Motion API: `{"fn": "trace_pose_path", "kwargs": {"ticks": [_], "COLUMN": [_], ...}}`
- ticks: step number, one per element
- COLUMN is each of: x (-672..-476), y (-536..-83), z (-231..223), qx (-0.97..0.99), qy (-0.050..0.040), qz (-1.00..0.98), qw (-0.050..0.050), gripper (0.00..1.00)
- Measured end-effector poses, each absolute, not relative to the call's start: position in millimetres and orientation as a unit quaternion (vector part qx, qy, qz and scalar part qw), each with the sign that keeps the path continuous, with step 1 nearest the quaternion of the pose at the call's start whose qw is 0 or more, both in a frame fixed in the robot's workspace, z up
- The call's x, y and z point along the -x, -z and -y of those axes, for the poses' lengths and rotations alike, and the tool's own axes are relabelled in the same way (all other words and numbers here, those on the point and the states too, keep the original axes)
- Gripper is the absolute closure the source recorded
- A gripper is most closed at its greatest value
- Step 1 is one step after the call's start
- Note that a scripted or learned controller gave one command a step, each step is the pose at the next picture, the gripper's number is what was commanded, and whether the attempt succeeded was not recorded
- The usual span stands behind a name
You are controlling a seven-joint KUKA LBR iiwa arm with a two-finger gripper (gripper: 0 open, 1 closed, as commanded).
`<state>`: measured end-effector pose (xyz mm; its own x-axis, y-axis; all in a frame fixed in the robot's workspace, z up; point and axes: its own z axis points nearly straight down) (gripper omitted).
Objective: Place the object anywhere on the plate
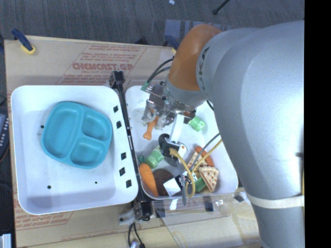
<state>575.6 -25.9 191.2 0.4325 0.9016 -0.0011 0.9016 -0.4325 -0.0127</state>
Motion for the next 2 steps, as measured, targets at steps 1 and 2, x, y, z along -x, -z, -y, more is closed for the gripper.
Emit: {"fn": "trace_pose_path", "kwargs": {"ticks": [1, 2], "x": [-648.8, -613.6], "y": [-191.5, -234.9], "z": [-32.0, -82.4], "qx": [0.875, 0.888], "qy": [-0.0032, -0.0011], "qz": [0.484, 0.46], "qw": [0.003, 0.004], "gripper": [1.0, 1.0]}}
